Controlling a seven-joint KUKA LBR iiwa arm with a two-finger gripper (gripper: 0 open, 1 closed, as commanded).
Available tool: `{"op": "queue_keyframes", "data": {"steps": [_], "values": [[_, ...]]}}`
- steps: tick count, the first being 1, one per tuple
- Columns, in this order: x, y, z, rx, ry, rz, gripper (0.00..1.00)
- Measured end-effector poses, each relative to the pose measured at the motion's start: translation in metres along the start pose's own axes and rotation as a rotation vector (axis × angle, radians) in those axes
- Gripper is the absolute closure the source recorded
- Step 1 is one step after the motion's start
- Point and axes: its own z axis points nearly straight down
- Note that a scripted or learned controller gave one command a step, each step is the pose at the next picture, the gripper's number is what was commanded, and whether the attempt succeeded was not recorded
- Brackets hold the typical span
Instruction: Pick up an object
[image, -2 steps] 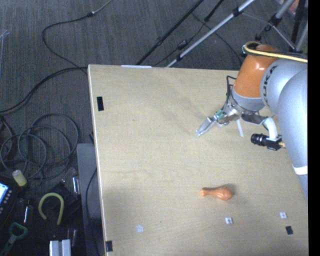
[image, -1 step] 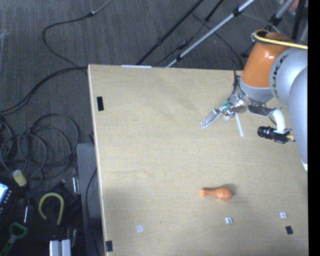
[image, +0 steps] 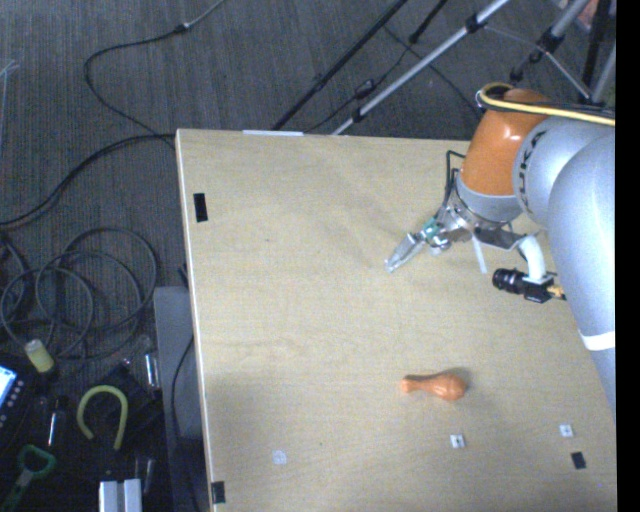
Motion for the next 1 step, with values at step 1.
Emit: {"op": "queue_keyframes", "data": {"steps": [1], "values": [[0.0386,0.0155,-0.0003,0.0,-0.001,-0.099,0.0]]}}
